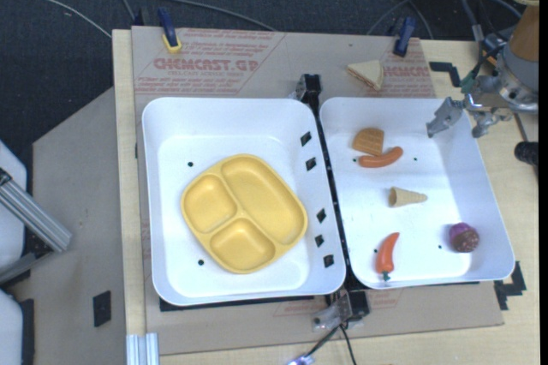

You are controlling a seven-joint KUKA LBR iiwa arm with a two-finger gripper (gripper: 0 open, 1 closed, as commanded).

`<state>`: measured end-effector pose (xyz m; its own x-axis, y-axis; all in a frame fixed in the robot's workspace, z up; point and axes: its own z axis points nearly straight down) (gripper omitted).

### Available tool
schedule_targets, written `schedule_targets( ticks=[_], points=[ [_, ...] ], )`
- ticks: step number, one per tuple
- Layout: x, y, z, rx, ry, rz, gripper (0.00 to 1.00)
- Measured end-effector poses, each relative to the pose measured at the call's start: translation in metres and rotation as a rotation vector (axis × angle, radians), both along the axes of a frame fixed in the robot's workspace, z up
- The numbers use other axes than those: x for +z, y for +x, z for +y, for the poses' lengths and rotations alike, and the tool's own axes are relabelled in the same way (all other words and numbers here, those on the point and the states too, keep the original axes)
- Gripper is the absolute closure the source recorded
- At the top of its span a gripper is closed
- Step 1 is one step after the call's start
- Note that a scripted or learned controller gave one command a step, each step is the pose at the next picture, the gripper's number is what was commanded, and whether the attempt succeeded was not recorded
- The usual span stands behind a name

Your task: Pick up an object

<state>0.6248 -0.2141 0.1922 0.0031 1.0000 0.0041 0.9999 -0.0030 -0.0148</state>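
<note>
The right bin [488, 183] holds a brown bread slice [370, 139] touching a red sausage [380, 158], a pale wedge [408, 198], a red pepper with a green stem [388, 253] and a purple round fruit [464, 237]. My gripper [464, 119] hangs over the bin's far right corner, open, with nothing between its grey fingers [443, 116]. It is to the right of the bread and sausage and apart from all the items.
The left bin [163, 140] carries a yellow divided plate [244, 213]. A sandwich wedge [366, 74] lies on the cardboard behind the right bin. Blue clamps [169, 29] hold the board's far edge. Black clips line the ridge between the bins.
</note>
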Motion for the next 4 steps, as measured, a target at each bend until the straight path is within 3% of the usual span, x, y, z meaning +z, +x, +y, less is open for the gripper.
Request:
schedule_targets(
  ticks=[1,3,4],
  points=[
    [0.009,0.003,0.001,0.004,-0.004,-0.015,0.0],
    [-0.107,0.003,0.003,0.004,0.0,-0.009,0.0],
    [-0.092,0.005,0.002,0.005,-0.004,-0.016,1.0]
  ],
)
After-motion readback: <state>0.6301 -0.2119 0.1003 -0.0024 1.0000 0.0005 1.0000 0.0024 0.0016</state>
